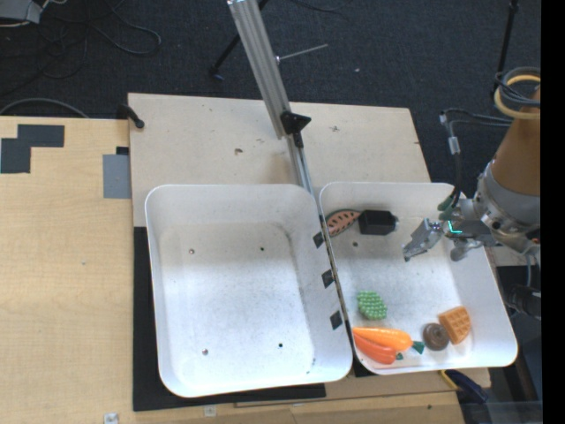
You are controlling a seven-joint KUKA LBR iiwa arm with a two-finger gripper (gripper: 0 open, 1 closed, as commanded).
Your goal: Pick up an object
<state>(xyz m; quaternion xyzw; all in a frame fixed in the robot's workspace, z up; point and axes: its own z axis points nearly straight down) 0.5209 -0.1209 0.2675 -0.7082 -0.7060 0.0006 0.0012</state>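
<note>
Gripper (pixel 441 243) hangs open and empty over the right bin (pixel 494 312), far right side. Black block (pixel 377 222) lies just left; carrot (pixel 381 343) well nearer.

the arm (pixel 516 162) reached in from the right, its orange band above the grey wrist. the gripper (pixel 439 243) hung low with its two fingers (pixel 418 245) spread apart, pointing down and left, nothing between them.

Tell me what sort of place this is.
Probably a robotics lab's grasping test bench: two white bins side by side, small toy-like items such as an orange carrot in the right one, and loose cables on dark carpet behind.
</note>
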